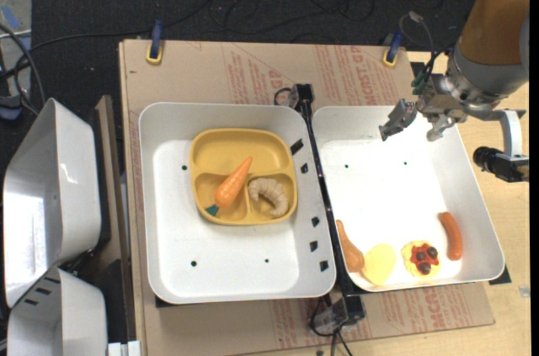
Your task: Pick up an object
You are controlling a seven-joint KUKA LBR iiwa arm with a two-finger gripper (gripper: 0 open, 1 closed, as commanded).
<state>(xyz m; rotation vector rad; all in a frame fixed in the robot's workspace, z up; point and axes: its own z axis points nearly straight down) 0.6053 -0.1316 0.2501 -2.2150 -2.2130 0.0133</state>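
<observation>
Surface (219,64): brown board carrying two white bins side by side.
Left bin (168,262): holds a yellow divided plate (210,148); a carrot (233,182) lies across the plate's divider, a pale shrimp (271,196) in its right compartment.
Right bin (396,194): items grouped along the near edge.
Arm (497,26): over the right bin's far right corner.
Gripper (415,124): fingers apart, nothing between them, above the bin's far edge.
Near-edge items: orange drumstick-like piece (349,248), yellow disc (380,262), small pizza-like piece (421,257), sausage (452,235).
</observation>
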